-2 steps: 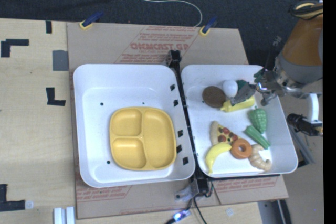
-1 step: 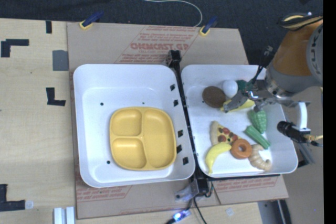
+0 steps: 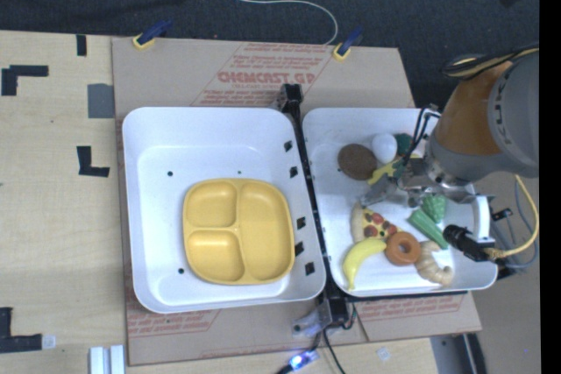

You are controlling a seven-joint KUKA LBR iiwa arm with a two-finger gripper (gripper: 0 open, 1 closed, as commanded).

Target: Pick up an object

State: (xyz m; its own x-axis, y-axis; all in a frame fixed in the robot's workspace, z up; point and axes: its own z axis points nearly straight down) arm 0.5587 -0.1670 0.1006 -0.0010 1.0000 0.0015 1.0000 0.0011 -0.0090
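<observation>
Grey metal of the pincer (image 3: 405,185) low over the right bin (image 3: 326,129), at the end of the arm (image 3: 491,123) reaching in from the right, orange band above the wrist. Cannot tell how the pincer stands, spread or pressed together; too small and cluttered to judge, nothing plainly seen between its tips. Just beside it, to the left, a brown round object (image 3: 357,160) and a white ball (image 3: 384,144) touching each other near the bin's far wall. Close at its tip a small yellow piece (image 3: 382,173), shape unclear. Under the wrist a green toy (image 3: 429,219), leafy, tilted toward the bin's near right corner. Nearer the front: a pizza slice toy (image 3: 372,226) with red dots, an orange-brown doughnut (image 3: 403,248) touching it on the right, a yellow banana (image 3: 360,257) curving along the near wall, and a tan lumpy piece (image 3: 435,267) at the near right corner beside the doughnut. All candidates for picking lying in that right bin. Next over, the left bin (image 3: 140,136), touching the right one along a shared black-clipped edge, holding a yellow three-compartment plate (image 3: 237,231) lying flat near its middle. Beneath both, a cardboard sheet (image 3: 263,70) with red print on the wooden desk (image 3: 53,215), black tape marks on it at left.
</observation>
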